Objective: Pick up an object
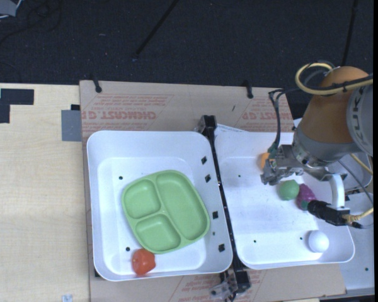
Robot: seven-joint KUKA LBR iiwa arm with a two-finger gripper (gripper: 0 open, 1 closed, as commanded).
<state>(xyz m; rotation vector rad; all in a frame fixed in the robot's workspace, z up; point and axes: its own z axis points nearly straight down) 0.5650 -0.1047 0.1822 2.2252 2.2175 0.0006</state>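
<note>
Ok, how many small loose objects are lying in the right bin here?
4: a green ball and a magenta piece beside the gripper, an orange object partly behind it, and a white ball near the front corner. The arm may hide more.

Even overhead light, soft shadows, mild blur

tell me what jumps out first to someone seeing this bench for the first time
The green divided plate in the left bin draws the eye first, with an orange-red object just below it near the bin's front edge. Then comes the arm's orange band over the right bin, where the gripper sits beside a green ball, and a white ball lies near the front corner.
</note>
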